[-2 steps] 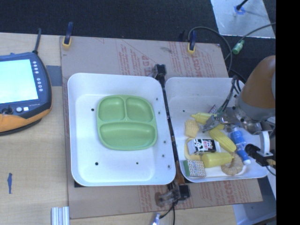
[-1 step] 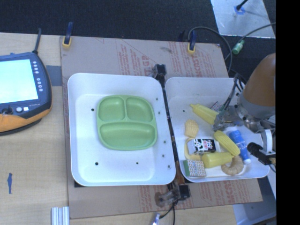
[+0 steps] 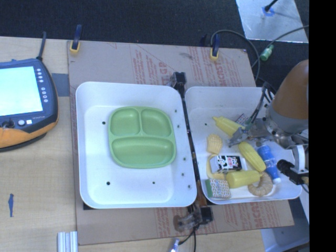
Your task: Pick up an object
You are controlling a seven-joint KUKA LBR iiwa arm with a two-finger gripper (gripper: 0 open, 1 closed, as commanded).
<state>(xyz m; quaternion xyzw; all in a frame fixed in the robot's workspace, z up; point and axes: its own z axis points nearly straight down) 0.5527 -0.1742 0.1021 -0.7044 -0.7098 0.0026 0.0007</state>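
The right bin (image 3: 226, 100) holds a pile of toy food: a yellow corn cob (image 3: 251, 156), a yellow piece (image 3: 226, 124) further back, a small pale corn chunk (image 3: 214, 143), a black-and-white milk carton (image 3: 228, 163), a yellow block (image 3: 243, 179), a cracker (image 3: 220, 188), a round cookie (image 3: 261, 186) and a blue bottle (image 3: 268, 160). My gripper (image 3: 239, 136) reaches in from the right, low over the bin, its dark fingers between the back yellow piece and the corn cob. Nothing is visibly held.
The left bin (image 3: 92, 140) holds a green divided plate (image 3: 142, 137). A teach pendant (image 3: 23, 101) lies at the left of the bench. Clamps and cables sit along the cardboard's far edge, and the arm's orange-banded body (image 3: 291, 96) overhangs the right bin's right side.
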